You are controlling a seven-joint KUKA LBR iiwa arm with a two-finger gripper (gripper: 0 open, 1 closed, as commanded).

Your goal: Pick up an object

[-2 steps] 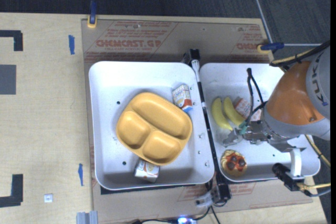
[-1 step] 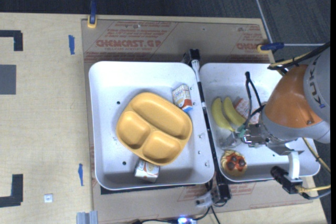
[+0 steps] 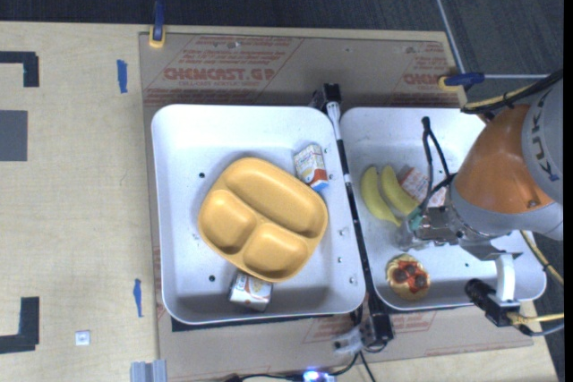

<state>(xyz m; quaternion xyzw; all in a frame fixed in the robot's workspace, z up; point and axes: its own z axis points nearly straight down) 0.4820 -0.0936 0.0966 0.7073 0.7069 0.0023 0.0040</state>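
I see the gripper (image 3: 421, 228) low in the right bin (image 3: 528, 286), right of frame centre, under the orange-banded wrist. Can't tell from here whether it's apart or closed; the wrist body hides the tips. It sits just beside the lower end of the yellow bananas (image 3: 383, 192), maybe touching, can't confirm. A small packet (image 3: 413, 182) lies right of the bananas. A red-and-yellow round item (image 3: 407, 275) sits just below the gripper. In the left bin (image 3: 179, 139): a yellow divided tray (image 3: 260, 216), a small carton (image 3: 311, 164) at its upper right, a crumpled wrapper (image 3: 250, 290) at its lower edge.
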